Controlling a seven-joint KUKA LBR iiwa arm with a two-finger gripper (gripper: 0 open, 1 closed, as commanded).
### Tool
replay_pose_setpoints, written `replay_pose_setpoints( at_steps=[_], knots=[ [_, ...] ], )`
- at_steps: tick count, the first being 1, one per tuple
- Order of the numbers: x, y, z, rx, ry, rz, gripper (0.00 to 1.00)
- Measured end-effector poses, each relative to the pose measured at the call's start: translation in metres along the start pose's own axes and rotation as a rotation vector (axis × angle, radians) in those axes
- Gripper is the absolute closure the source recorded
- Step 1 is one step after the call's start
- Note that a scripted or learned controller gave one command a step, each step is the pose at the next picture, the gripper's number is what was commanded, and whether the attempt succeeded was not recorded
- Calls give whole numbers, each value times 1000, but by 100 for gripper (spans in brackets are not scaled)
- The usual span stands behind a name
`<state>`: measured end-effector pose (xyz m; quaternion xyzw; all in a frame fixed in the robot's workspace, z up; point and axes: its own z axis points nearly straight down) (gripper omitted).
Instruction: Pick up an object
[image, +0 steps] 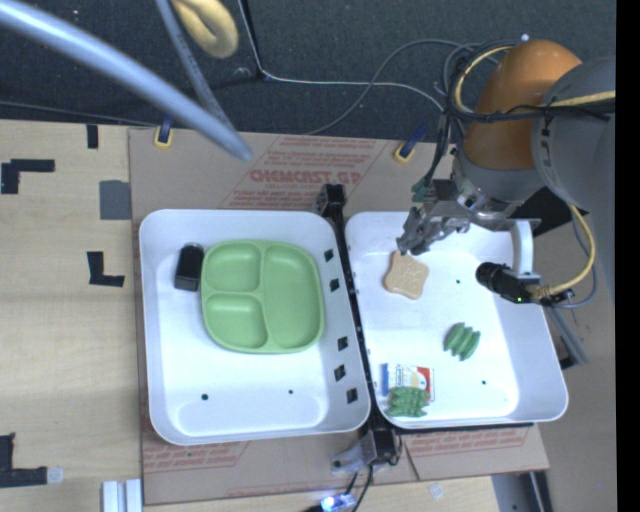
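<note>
We see a tan piece of toast (406, 277) lying in the right bin (520, 390), near its back left corner. The gripper (418, 237) hangs just above it; we cannot tell if it grips anything. A green pod (461, 341) and a small packet (407, 379) lie nearer the front. The left bin (165, 400) holds a green plate (263, 296) and a black block (189, 267).

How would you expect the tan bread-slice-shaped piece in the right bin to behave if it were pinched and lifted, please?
The bread-slice piece looks flat and thin, so it probably lies low and offers little edge to pinch. It seems small and likely light, so a nudge from the end effector might slide it across the smooth right bin. Being flat, it should not roll.
</note>
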<state>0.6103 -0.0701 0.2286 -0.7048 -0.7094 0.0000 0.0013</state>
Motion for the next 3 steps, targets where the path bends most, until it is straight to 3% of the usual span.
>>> replay_pose_setpoints(
  at_steps=[2, 3],
  knots=[
    [89, -19, -8, 1, -2, 3, 100],
    [143, -31, 6, 2, -2, 1, 100]
  ],
)
